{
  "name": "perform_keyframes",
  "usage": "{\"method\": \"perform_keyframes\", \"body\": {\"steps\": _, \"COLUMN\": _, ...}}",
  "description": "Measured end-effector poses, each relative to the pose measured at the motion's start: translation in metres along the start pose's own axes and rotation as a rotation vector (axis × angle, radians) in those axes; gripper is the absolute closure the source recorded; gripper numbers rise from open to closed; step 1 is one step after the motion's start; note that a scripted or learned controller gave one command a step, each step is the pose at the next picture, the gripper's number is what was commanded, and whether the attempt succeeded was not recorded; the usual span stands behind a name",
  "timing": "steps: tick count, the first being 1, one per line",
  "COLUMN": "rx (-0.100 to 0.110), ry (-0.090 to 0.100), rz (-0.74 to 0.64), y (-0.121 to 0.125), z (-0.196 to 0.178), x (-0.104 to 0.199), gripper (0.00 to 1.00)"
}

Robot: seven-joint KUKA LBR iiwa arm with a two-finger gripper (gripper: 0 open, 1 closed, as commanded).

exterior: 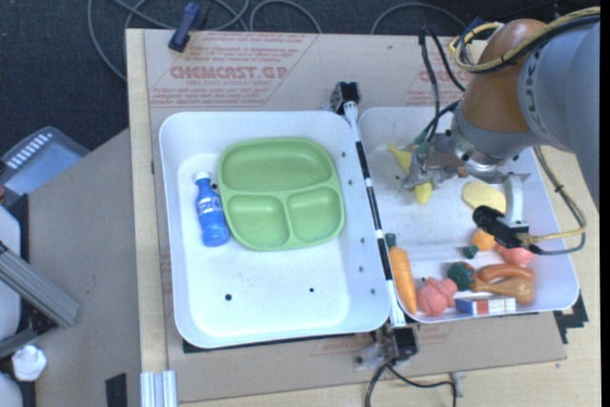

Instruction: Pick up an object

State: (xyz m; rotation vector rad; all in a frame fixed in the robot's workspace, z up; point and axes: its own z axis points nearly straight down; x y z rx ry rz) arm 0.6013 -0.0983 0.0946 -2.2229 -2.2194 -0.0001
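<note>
Fingers (426, 169) of the grey arm's gripper are low in the upper left part of the right-hand shallow white bin (558, 286); whether they are apart or closed cannot be told, as the wrist body covers them from above. Small yellow plastic piece (422, 193) lies just below the fingers, touching or very near them; a second yellow-green scrap (403, 155) sits just to their left; contact with either is not resolvable. Orange band (496, 81) of the arm stands above the wrist, with black and yellow cables looping beside it. Outward in the same bin: pale yellow lemon-shaped toy (483, 195) to the right of the gripper, partly behind a black fitting; orange carrot-shaped toy (402, 274) along the bin's left wall; pink lumpy toy (437, 295) near the front edge; dark green small toy (460, 274) beside it; brown sausage-like toy (505, 276) near the front right; white flat stick with red and blue marking (486, 305) at the front wall. Left-hand shallow white bin (181, 281) holds a light green three-compartment plastic tray (281, 193) and, just left of it, a small blue bottle with a white cap (210, 213) lying on its side. Both bins rest on a cardboard-covered worktop (229, 71).
</note>
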Motion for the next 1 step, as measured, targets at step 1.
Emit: {"method": "perform_keyframes", "body": {"steps": 1, "rx": -0.001, "ry": 0.0, "rz": -0.003, "y": -0.0195, "z": -0.0959, "x": 0.075, "gripper": 1.0}}
